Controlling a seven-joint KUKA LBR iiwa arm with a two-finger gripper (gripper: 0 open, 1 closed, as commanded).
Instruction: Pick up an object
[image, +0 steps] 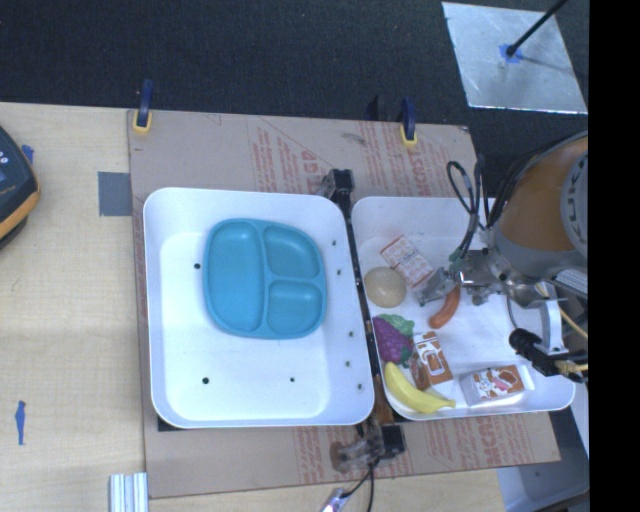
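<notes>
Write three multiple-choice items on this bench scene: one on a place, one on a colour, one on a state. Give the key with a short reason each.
1. Where does the divided plate lie?
A. left bin
B. right bin
C. on the cardboard

2. What colour is the plate?
A. red
B. blue
C. yellow

3. How does the banana stand to the gripper?
A. gripped
B. lifted
C. lying apart from it

Key: 1 A, it sits inside the left bin. 2 B, it is light blue. 3 C, it lies at the right bin's near edge, while the gripper is over the sausage.
</notes>
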